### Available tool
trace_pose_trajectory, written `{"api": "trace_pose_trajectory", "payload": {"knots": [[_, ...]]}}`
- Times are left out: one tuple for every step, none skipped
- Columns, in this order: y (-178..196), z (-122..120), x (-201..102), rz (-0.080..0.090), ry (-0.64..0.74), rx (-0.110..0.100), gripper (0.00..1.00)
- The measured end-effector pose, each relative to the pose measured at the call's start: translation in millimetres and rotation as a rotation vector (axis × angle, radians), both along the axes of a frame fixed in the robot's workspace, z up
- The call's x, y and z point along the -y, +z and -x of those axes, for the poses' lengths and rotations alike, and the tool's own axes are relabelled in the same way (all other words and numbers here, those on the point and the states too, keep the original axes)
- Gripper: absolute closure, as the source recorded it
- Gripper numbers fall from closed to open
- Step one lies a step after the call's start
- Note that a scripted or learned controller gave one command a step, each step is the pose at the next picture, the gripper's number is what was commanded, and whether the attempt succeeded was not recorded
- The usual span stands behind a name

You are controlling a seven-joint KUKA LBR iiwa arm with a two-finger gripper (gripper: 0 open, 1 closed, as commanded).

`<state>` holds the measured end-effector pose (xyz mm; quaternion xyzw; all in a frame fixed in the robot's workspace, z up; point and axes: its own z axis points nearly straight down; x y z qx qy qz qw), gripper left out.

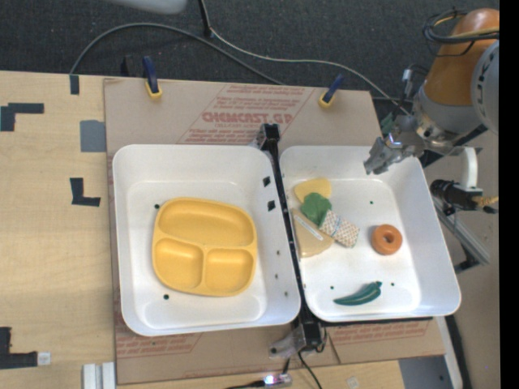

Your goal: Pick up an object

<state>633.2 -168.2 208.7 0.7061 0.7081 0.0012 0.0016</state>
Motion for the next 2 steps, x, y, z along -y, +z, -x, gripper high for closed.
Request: {"api": "trace_pose_trajectory", "payload": {"knots": [[49.9,-1.1,-0.5,0.000,-0.001,0.000,1.00],[54.5,12.3,-53.8,-0.001,0.003,-0.005,1.00]]}}
